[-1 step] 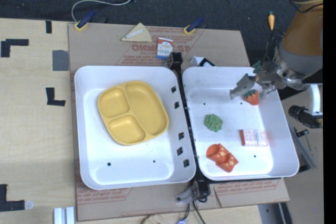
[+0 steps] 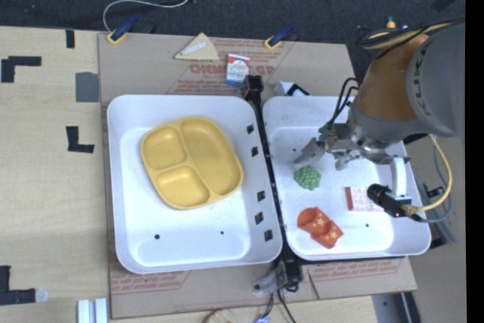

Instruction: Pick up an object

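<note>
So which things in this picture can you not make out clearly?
- Gripper, camera view: the arm's wrist covers most of it, so open or shut cannot be judged.
- Right bin: the arm hides part of its floor.
- Small red-and-white box behind the bins: print too small to read.
- Red-and-white card: partly hidden by a black part of the arm.

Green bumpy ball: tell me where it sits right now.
The green bumpy ball lies in the right bin, near its left wall, just below the pincer and above the orange-red block.
</note>
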`<state>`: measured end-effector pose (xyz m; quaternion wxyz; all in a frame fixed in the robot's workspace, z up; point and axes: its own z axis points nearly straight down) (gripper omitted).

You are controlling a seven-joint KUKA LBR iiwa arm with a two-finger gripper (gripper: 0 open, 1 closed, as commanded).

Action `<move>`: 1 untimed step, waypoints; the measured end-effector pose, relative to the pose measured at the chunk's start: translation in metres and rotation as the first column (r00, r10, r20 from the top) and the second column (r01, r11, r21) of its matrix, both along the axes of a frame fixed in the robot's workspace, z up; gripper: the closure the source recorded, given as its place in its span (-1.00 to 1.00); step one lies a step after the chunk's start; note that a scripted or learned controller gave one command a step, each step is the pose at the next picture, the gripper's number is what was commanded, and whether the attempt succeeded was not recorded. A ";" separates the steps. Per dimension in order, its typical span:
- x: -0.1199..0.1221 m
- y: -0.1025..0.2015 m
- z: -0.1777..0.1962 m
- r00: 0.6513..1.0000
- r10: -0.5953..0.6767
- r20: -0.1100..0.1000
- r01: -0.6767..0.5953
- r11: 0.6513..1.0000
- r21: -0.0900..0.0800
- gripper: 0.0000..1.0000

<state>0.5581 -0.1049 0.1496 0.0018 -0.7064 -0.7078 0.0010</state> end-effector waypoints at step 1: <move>0.009 0.005 -0.064 1.000 -0.001 0.005 0.001 1.000 -0.001 -1.00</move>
